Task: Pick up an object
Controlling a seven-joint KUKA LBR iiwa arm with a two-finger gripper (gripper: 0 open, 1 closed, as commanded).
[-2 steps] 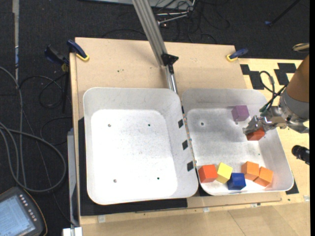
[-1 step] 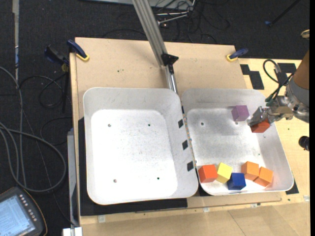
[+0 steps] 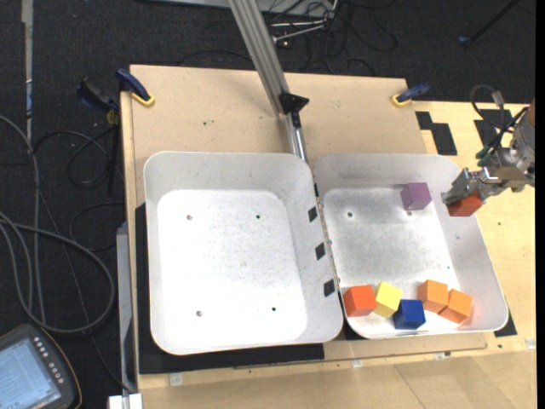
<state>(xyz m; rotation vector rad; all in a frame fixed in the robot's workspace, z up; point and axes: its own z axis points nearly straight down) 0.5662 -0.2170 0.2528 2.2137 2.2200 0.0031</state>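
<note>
- We see a tan desk [image 3: 221, 113] on dark carpet, carrying two shallow white bins side by side — the left bin [image 3: 162, 228] and the right bin [image 3: 477, 254].
- At the right bin's far right rim, the claw [image 3: 467, 201] is clamped on a red block [image 3: 464, 204], raised over the edge.
- A purple block [image 3: 415, 195] lies near it, inside the bin.
- Along the near wall sit a red-orange block [image 3: 359, 299], yellow block [image 3: 387, 298], blue block [image 3: 410, 313] and two orange blocks [image 3: 446, 299] — clustered close together.
</note>
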